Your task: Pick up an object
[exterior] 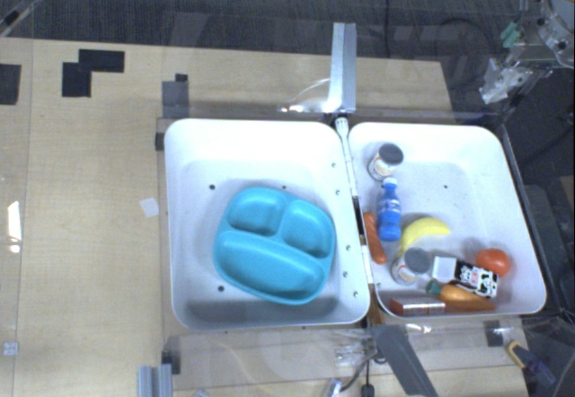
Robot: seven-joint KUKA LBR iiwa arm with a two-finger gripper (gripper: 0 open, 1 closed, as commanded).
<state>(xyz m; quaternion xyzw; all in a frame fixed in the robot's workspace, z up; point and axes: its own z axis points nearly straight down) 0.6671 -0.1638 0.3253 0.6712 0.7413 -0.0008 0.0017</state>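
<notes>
Nothing is picked up yet: the gripper (505, 81) hangs above the bench beyond the right bin (503, 162), jaws' state unclear, while the yellow banana (424, 230) lies among clutter inside.

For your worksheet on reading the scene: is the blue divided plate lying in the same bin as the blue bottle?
No: the blue divided plate lies in the left bin, while the blue bottle is in the right bin.

Two white bins (180, 207), one blue divided plate (274, 244), one blue bottle (389, 214), one banana (423, 230)
</notes>
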